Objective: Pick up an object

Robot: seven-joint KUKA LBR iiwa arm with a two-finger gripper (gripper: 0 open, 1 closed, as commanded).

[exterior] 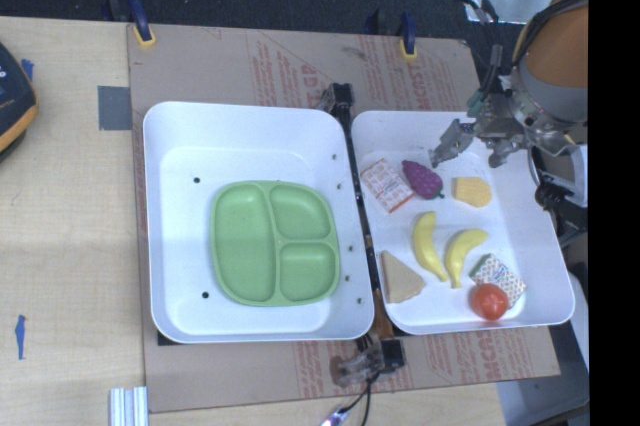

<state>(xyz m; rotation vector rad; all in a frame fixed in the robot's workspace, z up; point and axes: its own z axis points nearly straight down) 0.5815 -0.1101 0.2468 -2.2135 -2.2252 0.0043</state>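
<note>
The gripper (472,142) is being held open, with nothing in it, at 1 o'clock of the purple eggplant (422,178). Lowering is probably needed next.

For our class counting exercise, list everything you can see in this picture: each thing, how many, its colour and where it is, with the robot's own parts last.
bins: 2, white, side by side on the bench
tray: 1, green, three compartments, in the left bin
bananas: 2, yellow, middle of the right bin
eggplant: 1, purple, upper part of the right bin
cheese: 1, yellow, right of the eggplant
packet: 1, red and white, left of the eggplant
wedge: 1, tan, lower left of the right bin
tomato: 1, red, lower right of the right bin
clamps: 2, blue, on the cardboard's far edge
arm: 1, grey and orange, upper right
pincer: 1, grey, above the right bin's far side, holding nothing
</note>
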